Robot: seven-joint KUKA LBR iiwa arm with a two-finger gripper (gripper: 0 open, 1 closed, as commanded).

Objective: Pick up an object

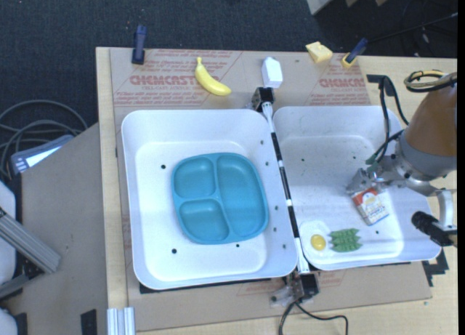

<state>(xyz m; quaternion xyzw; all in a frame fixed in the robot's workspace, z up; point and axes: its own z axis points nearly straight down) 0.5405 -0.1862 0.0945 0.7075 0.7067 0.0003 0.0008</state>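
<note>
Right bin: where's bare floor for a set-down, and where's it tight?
Right bin: the far and left floor is bare, bordered by the divider and the back wall. Crowded along the near right: the gripper sits by the small carton, with the white plate carrying a yellow piece and green toy at the near edge.

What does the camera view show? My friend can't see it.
A robot arm's gripper hangs over a small red and white packet in the right white bin. The left bin holds a blue divided plate, and a toy banana lies behind on the bench.
</note>
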